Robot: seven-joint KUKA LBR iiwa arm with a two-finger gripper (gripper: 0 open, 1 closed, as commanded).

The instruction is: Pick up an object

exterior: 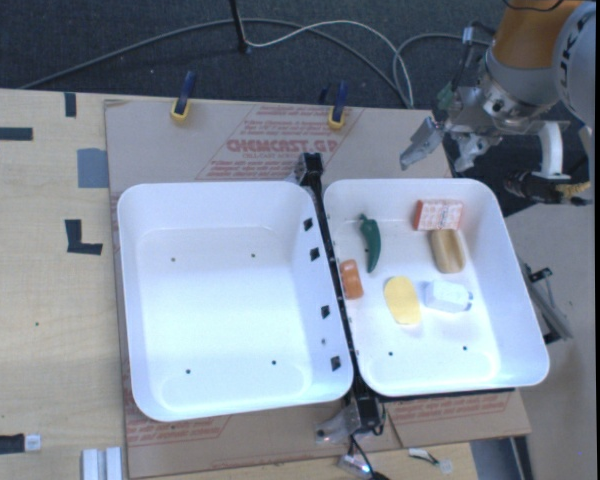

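tool (442, 148): above right bin's (508, 268) far rim, fingers spread, gripping nothing | green pepper (370, 241), yellow piece (402, 300), red box (438, 215): inside right bin

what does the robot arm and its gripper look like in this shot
The arm is grey with a broad orange band above the wrist. Below the band sits a rounded silver-grey wrist section carrying darker metal hardware and thin cables. The gripper is a small metallic piece with pale grey fingers. A white curved part shows beside the wrist on the right.
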